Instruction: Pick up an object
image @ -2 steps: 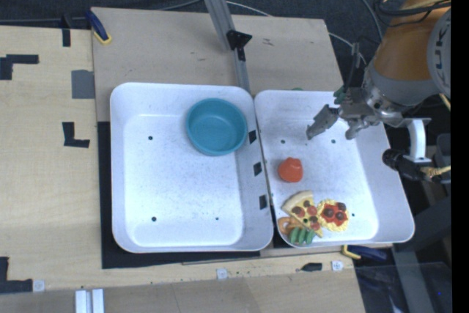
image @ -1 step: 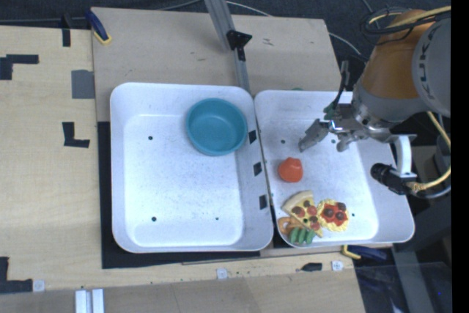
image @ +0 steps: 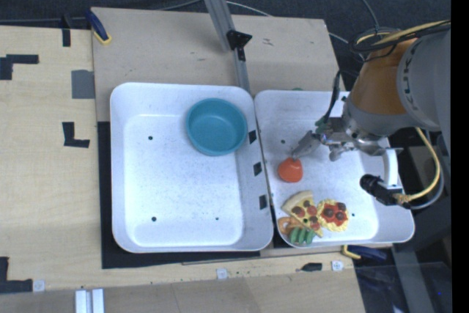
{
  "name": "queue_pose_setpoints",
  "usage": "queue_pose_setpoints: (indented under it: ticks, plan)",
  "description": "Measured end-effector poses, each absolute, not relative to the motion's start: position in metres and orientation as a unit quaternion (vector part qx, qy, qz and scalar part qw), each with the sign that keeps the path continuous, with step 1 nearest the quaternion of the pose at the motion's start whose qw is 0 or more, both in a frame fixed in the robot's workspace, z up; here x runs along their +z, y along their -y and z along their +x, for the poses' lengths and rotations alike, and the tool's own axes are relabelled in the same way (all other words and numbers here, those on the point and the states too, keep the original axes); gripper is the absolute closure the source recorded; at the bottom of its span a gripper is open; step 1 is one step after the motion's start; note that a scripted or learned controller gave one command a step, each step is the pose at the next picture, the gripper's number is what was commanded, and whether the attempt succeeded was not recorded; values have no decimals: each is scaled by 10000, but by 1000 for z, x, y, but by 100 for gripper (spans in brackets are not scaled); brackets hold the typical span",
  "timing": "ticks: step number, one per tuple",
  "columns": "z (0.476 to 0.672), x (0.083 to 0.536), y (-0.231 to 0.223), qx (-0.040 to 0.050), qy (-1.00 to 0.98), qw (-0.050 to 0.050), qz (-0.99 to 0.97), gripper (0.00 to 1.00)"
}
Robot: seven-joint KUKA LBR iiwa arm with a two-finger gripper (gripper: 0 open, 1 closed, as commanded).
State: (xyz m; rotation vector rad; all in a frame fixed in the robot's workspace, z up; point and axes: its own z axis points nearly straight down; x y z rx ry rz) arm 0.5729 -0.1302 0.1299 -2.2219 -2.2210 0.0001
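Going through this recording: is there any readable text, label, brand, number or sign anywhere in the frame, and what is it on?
None can be read.
The blue bowl, the orange object and the pizza toy carry no lettering.
The black marks on the left bin are plain dots, not characters.
The black tape pieces on the bench form shapes, not letters.
The arm shows no legible brand.

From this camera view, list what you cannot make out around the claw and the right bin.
- Claw: small and dark above the orange object; whether they touch cannot be told.
- Orange object: too small and blurred to identify.
- Right bin: its far right part is covered by the arm.
- Pizza toy: toppings blurred; the green piece at its lower edge is unclear.
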Motion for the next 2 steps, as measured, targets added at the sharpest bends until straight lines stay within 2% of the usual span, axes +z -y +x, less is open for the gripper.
queue_pose_setpoints:
  ticks: [1,2]
  plan:
    - [573,141,130,-1,7074,0,-7068,100]
    - [576,203,128,-15,7074,-19,-7068,100]
